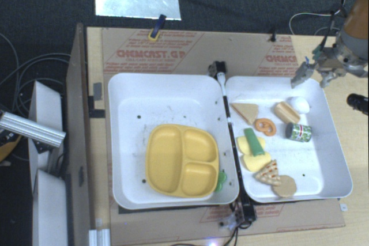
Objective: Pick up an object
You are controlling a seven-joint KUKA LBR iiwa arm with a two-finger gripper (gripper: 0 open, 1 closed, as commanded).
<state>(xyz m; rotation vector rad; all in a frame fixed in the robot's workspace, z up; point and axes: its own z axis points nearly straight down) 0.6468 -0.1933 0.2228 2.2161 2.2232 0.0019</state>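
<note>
Judging from how things lie, nothing has been picked up yet, and the whole task is left to do. The gripper (314,73) is seen over the far right corner of the right bin (334,141), with its jaws spread and nothing between them. The candidate objects are all lying in that bin: a white egg (299,105) and a bread roll (286,112) nearest the gripper, a small green can (300,132) just nearer, a pretzel (264,126), a sandwich wedge (247,112), a green block (253,142) and a pizza slice (267,172). A yellow divided plate (182,160) is resting in the left bin (132,101). A descent and a closing on one object are judged to be outstanding.
</note>
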